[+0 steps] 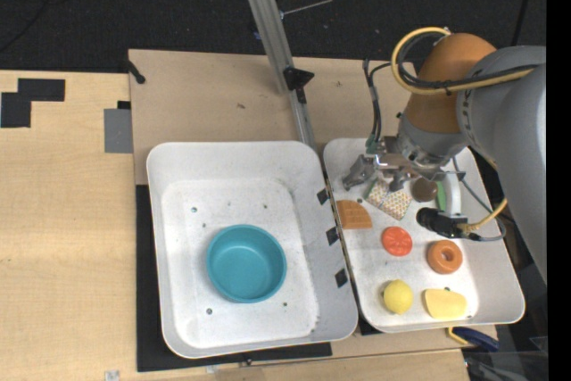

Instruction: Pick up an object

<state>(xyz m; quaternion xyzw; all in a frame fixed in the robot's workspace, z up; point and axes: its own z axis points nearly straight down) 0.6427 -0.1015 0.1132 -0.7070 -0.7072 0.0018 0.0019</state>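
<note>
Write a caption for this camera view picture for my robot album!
Robot arm lowers its pincer over the right bin of toy food, while a blue bowl sits in the left bin.

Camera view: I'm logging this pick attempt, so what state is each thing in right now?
Teal bowl: upright in the left bin.
Gripper: low over the right bin, above the checkered item.
Red tomato, doughnut, lemon, yellow wedge, orange cracker: lying loose in the right bin.
</note>
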